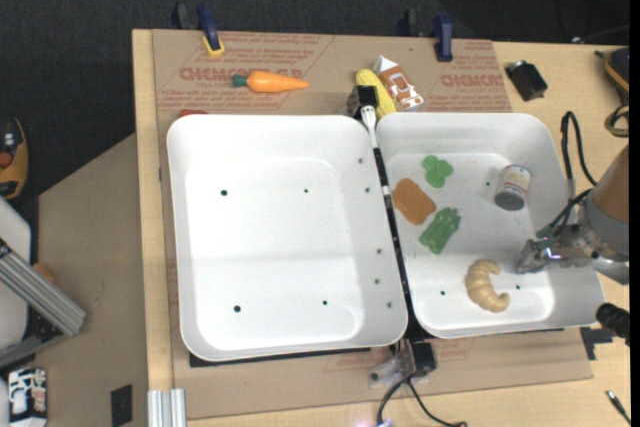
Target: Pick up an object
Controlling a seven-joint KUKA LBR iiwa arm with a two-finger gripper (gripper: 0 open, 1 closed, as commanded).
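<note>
The right bin (530, 130) holds a tan croissant (487, 284) near its front, a brown flat piece (412, 201), two green toys (436, 170) (439, 229) and a small silver can (512, 186) lying on its side. My gripper (532, 257) hangs low over the right bin's front right part, just right of the croissant and a short gap away from it. Nothing shows in its grasp. The grey arm (610, 215) comes in from the right edge.
The left bin (270, 235) lies beside the right one. On the board behind the bins lie an orange carrot (270, 83), a yellow banana (370, 85), a small printed box (402, 88) and a black block (526, 79). Blue clamps (210, 31) (443, 35) hold the far edge.
</note>
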